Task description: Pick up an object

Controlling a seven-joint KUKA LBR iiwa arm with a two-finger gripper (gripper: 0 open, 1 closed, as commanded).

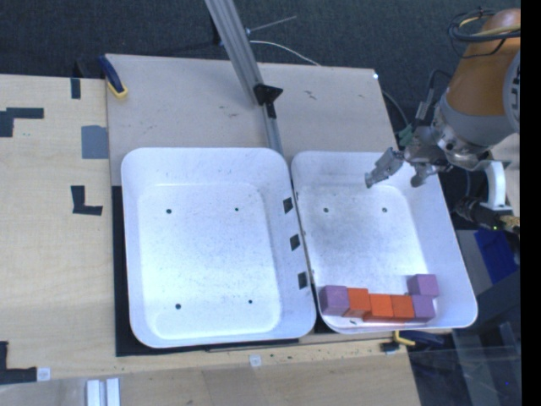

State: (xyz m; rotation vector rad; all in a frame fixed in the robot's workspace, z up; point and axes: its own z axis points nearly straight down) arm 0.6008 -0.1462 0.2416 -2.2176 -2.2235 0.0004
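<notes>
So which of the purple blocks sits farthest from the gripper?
The purple block at the row's left end, beside the orange blocks. The other purple blocks sit at the right end, closer to the gripper.

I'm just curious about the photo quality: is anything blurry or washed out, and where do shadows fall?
In the camera view, light is even and soft; the right bin looks bright but keeps its speckles. The gripper is slightly soft-edged. The blocks cast only faint shadows at the bin's near wall, and their edges look a little fuzzy.

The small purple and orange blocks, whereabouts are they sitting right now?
The purple and orange blocks lie in a row along the near edge of the right-hand white bin, far from the gripper at that bin's far rim.
</notes>
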